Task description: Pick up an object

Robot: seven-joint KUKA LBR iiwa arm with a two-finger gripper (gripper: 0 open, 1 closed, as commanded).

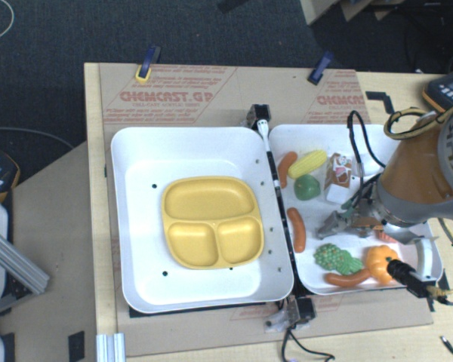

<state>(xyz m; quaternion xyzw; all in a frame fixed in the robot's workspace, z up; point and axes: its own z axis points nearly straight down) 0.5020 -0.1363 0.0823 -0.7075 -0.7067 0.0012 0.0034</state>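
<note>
Camera view: we cannot tell the pincer's [346, 219] state, its tips blurred over the right bin [306, 277]. Beside it lie a knobbly green broccoli [337, 259] and glossy sausage [296, 228].

Toy foods [308, 187] scattered loose across the right bin [302, 138]

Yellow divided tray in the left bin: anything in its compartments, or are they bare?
Bare. The yellow tray lies flat in the left bin, and all three compartments show only plain yellow surface.

Dark carpet floor [75, 21] around bench [211, 81]
</note>
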